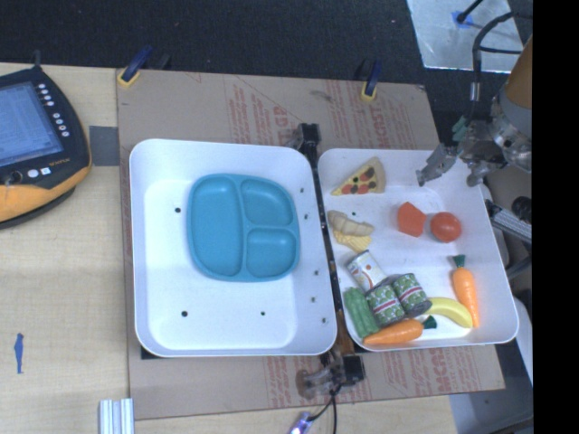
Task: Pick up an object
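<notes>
Hovering over the upper right corner of the right bin (499, 242), the claw (450, 168) hangs with its two fingers spread apart and nothing between them. One dark fingertip (427, 175) sits above the bin's top rim; the other is near the right wall.

Toys crowd this bin. A pizza slice (360, 179) lies near the top left, its tip pointing up and to the right, its crust down-left. Below the claw, a red block (411, 220) and a tomato (444, 227) sit just beside each other. A pale shell-like pastry (350, 230) lies by the left wall, long axis running roughly left to right. A carrot (464, 295) by the right wall stands nearly vertical in the view, green top up, tip down. A second carrot (393, 334) lies along the bottom rim, nearly horizontal. A banana (450, 312) curves between the two carrots. Two green-wrapped cans (398, 298) sit side by side, tilted, with a small white carton (365, 268) just above them and a green vegetable (358, 313) on their left.

The left bin (163, 315) holds a blue divided plate (242, 228). A tablet (32, 143) rests on the surface (63, 287) at far left.
</notes>
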You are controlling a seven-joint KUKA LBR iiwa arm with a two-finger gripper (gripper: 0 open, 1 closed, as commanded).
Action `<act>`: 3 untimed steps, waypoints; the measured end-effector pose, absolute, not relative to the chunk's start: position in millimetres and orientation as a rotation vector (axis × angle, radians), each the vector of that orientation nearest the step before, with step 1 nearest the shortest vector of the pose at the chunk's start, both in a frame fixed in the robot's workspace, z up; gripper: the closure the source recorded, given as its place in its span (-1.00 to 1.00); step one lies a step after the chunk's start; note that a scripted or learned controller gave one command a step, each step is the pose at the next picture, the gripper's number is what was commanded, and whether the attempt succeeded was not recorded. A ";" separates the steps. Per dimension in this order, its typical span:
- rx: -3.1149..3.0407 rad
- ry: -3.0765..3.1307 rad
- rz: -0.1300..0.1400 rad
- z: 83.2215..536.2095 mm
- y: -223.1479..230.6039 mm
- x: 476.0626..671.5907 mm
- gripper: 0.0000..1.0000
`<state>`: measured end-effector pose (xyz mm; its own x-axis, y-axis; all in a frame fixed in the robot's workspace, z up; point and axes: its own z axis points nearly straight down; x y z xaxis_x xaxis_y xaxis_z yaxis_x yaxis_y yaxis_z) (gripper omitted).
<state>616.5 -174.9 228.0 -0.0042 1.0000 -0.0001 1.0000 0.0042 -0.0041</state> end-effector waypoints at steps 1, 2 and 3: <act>-2.210 -2.227 0.008 90.5 -160.4 627.0 -1.00; -2.209 -2.230 0.008 102.1 -161.5 627.8 1.00; -2.208 -2.230 0.008 102.0 -161.5 627.7 -1.00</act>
<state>627.7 -161.5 102.0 -0.0098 1.0000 -0.0016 0.9999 0.0098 -0.0057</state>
